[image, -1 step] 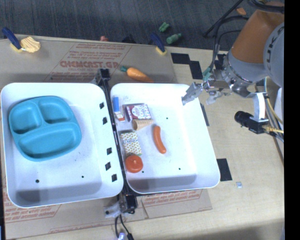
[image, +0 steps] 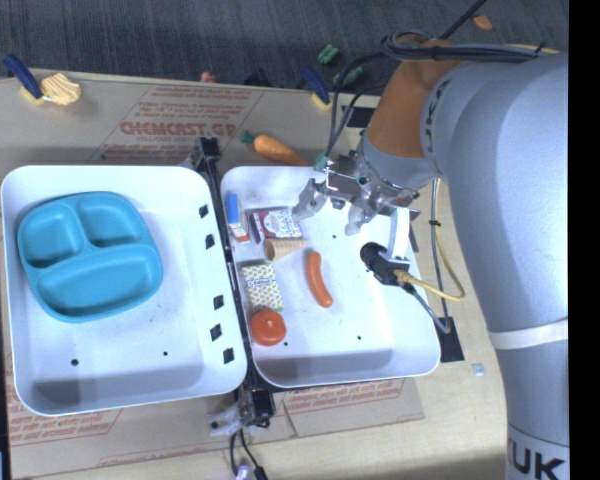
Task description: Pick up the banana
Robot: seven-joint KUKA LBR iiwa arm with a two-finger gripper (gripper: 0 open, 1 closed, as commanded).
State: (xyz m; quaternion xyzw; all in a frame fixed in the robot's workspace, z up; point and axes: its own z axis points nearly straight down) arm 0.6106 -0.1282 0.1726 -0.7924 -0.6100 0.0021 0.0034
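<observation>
Status: my jaws are over the upper part of the right bin (image: 410, 353), low over its floor, just right of the small packet (image: 277, 223). They stand apart, moderately wide, with bare white floor between them. They're holding nothing and, as far as I can tell, touching nothing.

Banana: I can't positively identify it. The best candidate is the yellow lump (image: 62, 90) at the upper left of the frame, on the counter (image: 160, 118) outside both bins, next to a blue clip (image: 22, 72). It's too small to confirm. If that's it, it's well apart from me, beyond the left bin (image: 110, 388).

Layout, and why, as I read it:
- The right bin is the pick side, so the loose items sit there: packet, cone (image: 285, 248), sausage (image: 320, 278), cracker (image: 264, 286) and a red-orange round piece (image: 268, 328).
- They're clustered on its left half, and none reads as a banana.
- The left bin holds only the blue divided plate (image: 88, 253), which looks like the drop side.
- The carrot (image: 277, 149) lies on the counter just above the right bin's rim, probably a stray.

In my judgement the jaws are spread ready for a grasp, but there's no target under them.
</observation>
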